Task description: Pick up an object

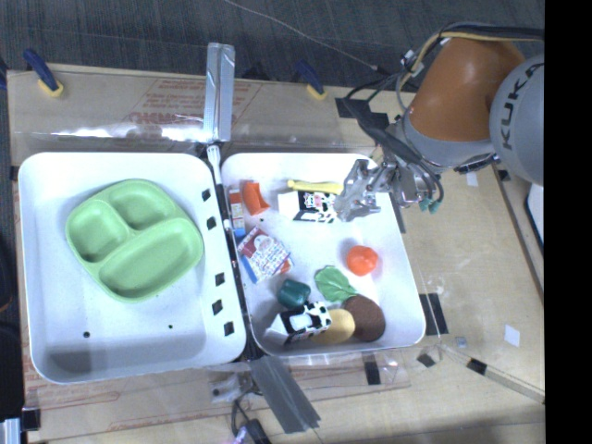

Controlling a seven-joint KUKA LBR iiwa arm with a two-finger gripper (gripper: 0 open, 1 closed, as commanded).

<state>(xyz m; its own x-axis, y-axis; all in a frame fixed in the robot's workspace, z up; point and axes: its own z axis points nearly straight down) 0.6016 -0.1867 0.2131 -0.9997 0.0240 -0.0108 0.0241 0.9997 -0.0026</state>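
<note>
From my seat I see the grey arm (481,81), with its glossy orange band, reaching in from the right, its metal gripper (356,197) hanging over the upper right part of the right bin (407,276); whether the jaws are apart or together I cannot tell, and I see nothing between them. Just left of the gripper lies a flat black-and-white patterned card (314,206) with a yellow strip along its top. The other things to pick from crowd the same bin: a smooth round orange ball (363,260) mid-right, a crinkly red-and-white packet (265,254) near the left wall, a small orange block (252,197) above it, and along the lower rim a dark green lump (294,292), a leafy green piece (333,283), a cow-patterned toy (307,320), a yellowish oval (339,323) and a brown egg shape (368,317), packed close. The left bin (55,340) holds a matte green three-part plate (134,239), with bare white floor along its lower edge.
</note>
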